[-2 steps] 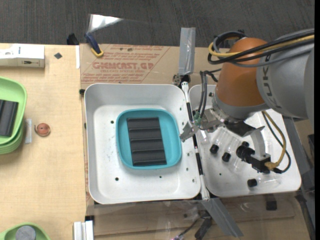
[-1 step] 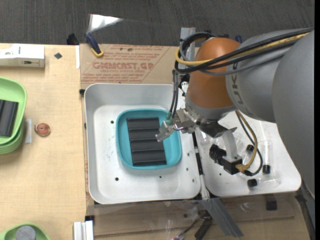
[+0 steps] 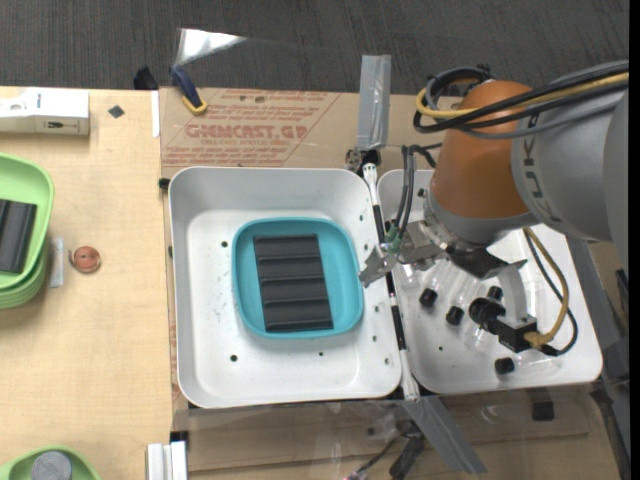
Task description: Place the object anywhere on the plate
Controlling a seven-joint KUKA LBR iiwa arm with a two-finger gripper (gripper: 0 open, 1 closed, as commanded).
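Dark ribbed block noted lying flat on the teal plate, roughly centred, long side running away from the camera. If this block is the task's object, it is already placed; that is a judgement only. The plate sits in the left white bin, clear of the bin walls.

Gripper seen low over the seam between the two bins, just beside the plate's right edge. Whether the hand is open or closed cannot be told; nothing is seen held in it. The orange band and grey arm cover much of the right bin; black cables and fittings are strung beneath the wrist.

Risks, as judged:
- Plate rim could be clipped by the gripper on any sideways move, given how close the two are; plate and block would be shoved together.
- Bin wall at the seam could be struck if the arm drops further.
- Loose cables could snag on the bin edge.

Writing: cardboard sheet behind the left bin is printed in red, reading approximately "CHEMCAST GP"; smaller lines are illegible. Letters "UK" are readable on the arm's grey shell. White box at upper left carries small print too fine to read.
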